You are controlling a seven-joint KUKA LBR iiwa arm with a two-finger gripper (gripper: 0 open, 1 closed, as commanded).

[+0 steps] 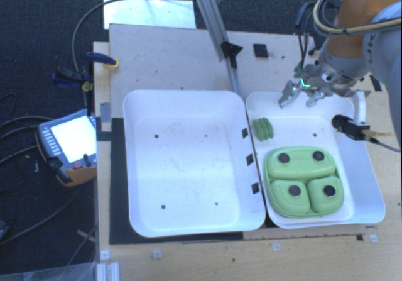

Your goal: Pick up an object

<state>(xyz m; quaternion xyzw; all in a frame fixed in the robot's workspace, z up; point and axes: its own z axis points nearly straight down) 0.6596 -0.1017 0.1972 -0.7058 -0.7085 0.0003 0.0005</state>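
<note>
The tool (300, 93) hangs over the far edge of the right bin (370, 179), close to that bin's far left corner. Its two fingers look spread apart, with nothing between them, so it is open and carrying nothing.

Two things lie in that bin. A small green ribbed piece (262, 128) sits against the left wall, just nearer the front than the tool and a little to its left. It is the closer candidate. Its long axis runs roughly front to back along the wall, with its ridges running the same way. The big green tray (304, 180), a molded thing with three round hollows, fills the front half of the bin, further from the tool.

I'd judge the small piece the likelier target: a short drop toward the front and slightly left would put the tool above it. The catch is room. The piece lies just beside the wall where the two bins meet, so a finger on that side has little space to come down; closing across the short width means one finger goes next to the wall. On its other sides there is open floor, between it and the tray. The left bin (144, 166) shows bare white floor.
</note>
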